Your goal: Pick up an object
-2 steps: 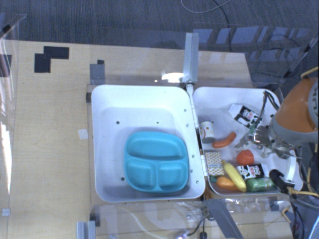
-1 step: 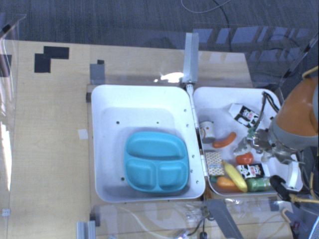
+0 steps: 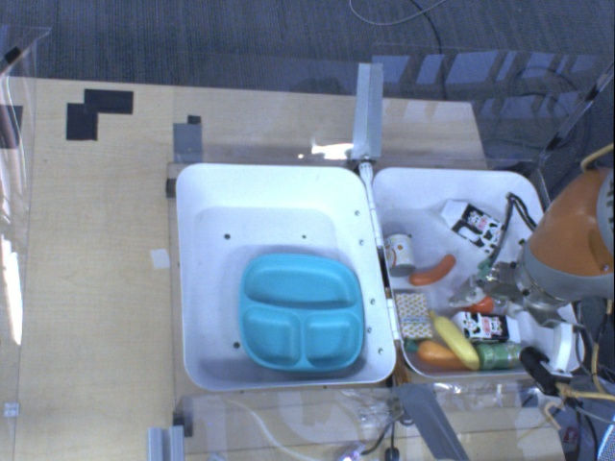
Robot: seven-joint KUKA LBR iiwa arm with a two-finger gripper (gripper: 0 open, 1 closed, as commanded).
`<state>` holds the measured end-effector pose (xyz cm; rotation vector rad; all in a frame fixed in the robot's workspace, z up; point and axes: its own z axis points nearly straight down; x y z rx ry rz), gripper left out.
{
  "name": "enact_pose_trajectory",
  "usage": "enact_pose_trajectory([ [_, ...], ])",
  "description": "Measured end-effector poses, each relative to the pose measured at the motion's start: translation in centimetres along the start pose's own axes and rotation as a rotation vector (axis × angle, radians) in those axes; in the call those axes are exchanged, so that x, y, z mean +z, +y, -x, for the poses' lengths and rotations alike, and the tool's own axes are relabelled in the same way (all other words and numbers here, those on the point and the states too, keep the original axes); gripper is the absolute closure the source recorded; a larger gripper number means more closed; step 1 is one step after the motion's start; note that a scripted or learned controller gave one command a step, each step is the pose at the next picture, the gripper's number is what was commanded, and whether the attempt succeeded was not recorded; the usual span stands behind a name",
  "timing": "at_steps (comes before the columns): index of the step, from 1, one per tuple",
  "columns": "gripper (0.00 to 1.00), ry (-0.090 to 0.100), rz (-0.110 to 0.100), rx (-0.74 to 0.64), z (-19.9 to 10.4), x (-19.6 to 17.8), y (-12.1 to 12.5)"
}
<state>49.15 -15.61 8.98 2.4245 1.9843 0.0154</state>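
Note:
The right bin (image 3: 423, 195) holds several small items. A white and black carton (image 3: 473, 221) lies at the back, with a small can (image 3: 399, 251) and a red sausage (image 3: 432, 271) nearer the left wall. At the front are a checkered pad (image 3: 412, 313), a yellow banana (image 3: 454, 340), an orange piece (image 3: 434, 354), a green piece (image 3: 498, 355) and a black, white and red packet (image 3: 480, 327). My gripper (image 3: 488, 288) hangs low over the bin's right half, just above the packet and right of the sausage. The arm's orange band (image 3: 577, 229) covers the bin's right edge.
The left bin (image 3: 197, 257) holds a blue divided plate (image 3: 301, 310) in its front half. A metal post (image 3: 368, 113) stands behind the wall between the bins. Black cables (image 3: 514, 214) hang by the wrist over the right bin.

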Motion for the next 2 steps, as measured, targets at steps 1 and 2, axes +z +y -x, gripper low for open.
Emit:
enact_pose_trajectory([
  [1, 1.00, 0.001, 0.008, -0.003, -0.2, -1.2, 0.3],
  [2, 1.00, -0.001, -0.007, 0.045, -6.8, -10.1, 0.3],
])
